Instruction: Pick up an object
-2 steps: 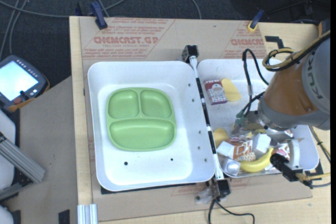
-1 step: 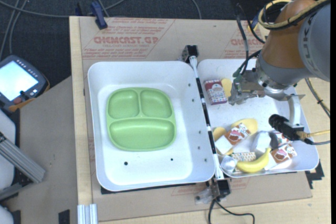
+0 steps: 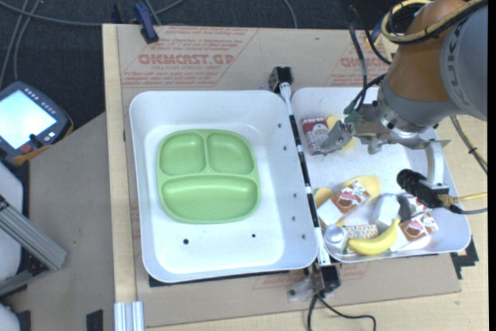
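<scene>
One tool near right bin's left edge

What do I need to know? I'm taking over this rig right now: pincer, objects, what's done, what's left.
Pincer: low in the right bin, at the far left end, next to a red-and-white packet; no object can be seen in its grasp.
Objects: the packet, a banana and a yellow-and-red pouch all lie in the right bin. The left bin holds a green divided plate.
Done: approach to the packet.
Left: grasp and lift an object.
</scene>
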{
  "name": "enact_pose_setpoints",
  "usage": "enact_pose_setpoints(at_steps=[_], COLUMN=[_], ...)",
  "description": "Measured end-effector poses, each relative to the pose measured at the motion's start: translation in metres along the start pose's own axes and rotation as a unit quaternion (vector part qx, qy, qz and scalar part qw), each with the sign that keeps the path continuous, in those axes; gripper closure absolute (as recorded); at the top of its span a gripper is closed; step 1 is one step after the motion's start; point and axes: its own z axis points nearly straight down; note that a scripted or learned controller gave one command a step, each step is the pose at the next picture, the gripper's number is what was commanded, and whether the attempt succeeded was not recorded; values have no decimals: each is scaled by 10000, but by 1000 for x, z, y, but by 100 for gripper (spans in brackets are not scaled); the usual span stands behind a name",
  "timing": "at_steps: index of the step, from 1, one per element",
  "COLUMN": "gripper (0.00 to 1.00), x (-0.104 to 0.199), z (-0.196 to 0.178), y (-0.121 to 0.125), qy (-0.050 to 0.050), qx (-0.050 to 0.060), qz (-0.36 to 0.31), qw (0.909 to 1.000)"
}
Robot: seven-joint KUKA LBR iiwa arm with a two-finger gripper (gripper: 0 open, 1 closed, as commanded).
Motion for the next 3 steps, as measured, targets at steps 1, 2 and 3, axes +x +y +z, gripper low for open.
enact_pose_setpoints(at_steps=[1, 2, 3], gripper=[0, 0, 100], x=[-35, -30, -31], z=[100, 99, 88], y=[-26, -41, -40], qy=[-2, 0, -16], qx=[-11, -14, -37], qz=[7, 8, 12], qw=[10000, 10000, 10000])
